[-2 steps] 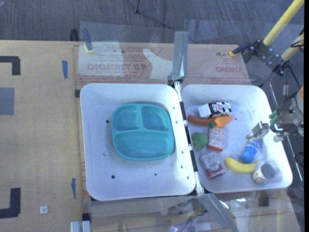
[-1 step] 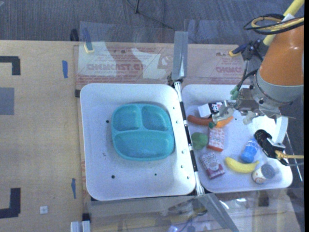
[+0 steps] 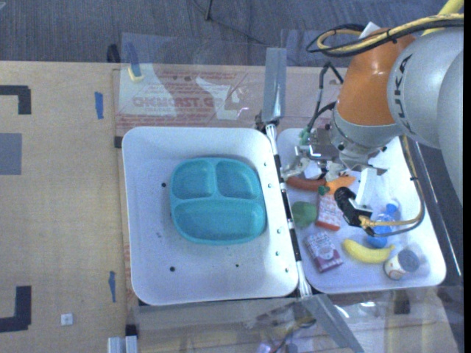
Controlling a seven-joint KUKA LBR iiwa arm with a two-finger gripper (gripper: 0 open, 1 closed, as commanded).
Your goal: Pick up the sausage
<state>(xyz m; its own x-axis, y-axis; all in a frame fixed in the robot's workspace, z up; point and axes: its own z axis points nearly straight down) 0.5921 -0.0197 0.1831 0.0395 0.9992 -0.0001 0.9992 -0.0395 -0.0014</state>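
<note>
While the left bin [image 3: 140,197] holds just a teal divided plate [image 3: 218,199], the sausage [image 3: 305,184] lies at the right bin's [image 3: 434,259] upper left, beneath the end effector [image 3: 327,160]; grip state unclear. Best descend along its length, avoiding the green piece [image 3: 303,212], snack packets [image 3: 324,247] and banana [image 3: 366,251].
</note>
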